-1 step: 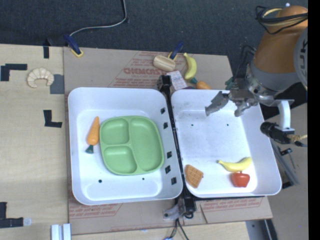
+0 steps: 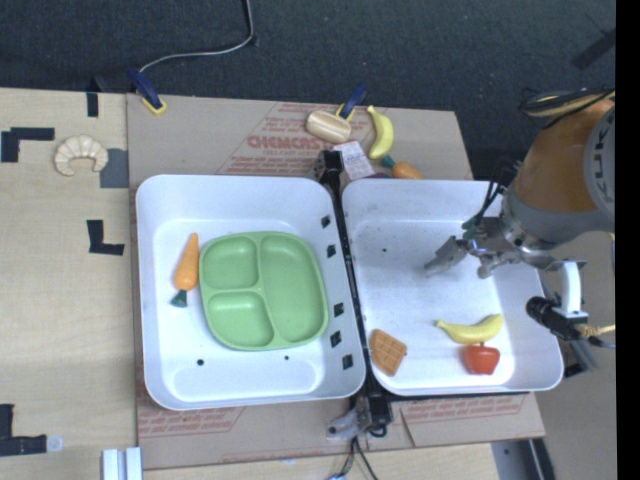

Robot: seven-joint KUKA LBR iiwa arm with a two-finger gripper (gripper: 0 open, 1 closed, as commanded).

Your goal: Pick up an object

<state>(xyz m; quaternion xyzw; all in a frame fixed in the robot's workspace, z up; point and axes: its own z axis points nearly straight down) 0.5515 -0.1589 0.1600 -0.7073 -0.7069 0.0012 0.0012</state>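
Note:
The right bin (image 2: 400, 208) holds a yellow banana (image 2: 470, 328), a red tomato (image 2: 481, 359) just below it, and a brown waffle piece (image 2: 387, 351) at the front left. My gripper (image 2: 463, 264) hovers over the bin's middle right, above and behind the banana, clear of it. Its fingers (image 2: 440, 261) are spread open with nothing between them. In the left bin (image 2: 160, 208) lie a green divided plate (image 2: 265, 290) and an orange carrot (image 2: 187, 261) beside the plate's left edge.
Behind the bins on the cardboard lie a bread roll (image 2: 328, 124), a second banana (image 2: 380, 133), a small box (image 2: 352, 158) and an orange item (image 2: 405, 171). A croissant (image 2: 82, 154) rests on the bench at far left.

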